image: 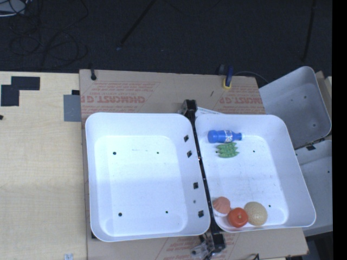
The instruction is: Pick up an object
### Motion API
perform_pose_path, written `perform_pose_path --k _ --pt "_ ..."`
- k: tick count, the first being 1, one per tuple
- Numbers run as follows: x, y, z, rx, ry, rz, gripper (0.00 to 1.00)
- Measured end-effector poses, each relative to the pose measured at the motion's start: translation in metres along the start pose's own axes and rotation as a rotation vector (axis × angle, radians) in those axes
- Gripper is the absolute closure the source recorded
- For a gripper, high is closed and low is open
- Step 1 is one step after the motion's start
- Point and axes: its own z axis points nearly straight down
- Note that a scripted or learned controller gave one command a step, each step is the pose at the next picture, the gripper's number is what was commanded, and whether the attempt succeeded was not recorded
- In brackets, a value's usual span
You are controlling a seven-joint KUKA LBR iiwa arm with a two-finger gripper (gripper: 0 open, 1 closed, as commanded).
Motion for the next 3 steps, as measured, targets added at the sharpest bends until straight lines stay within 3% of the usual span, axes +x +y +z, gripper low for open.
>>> perform_pose_path --k 3 --pt "-0.001 0.0 -0.001 0.0 0.0 0.006 0.0"
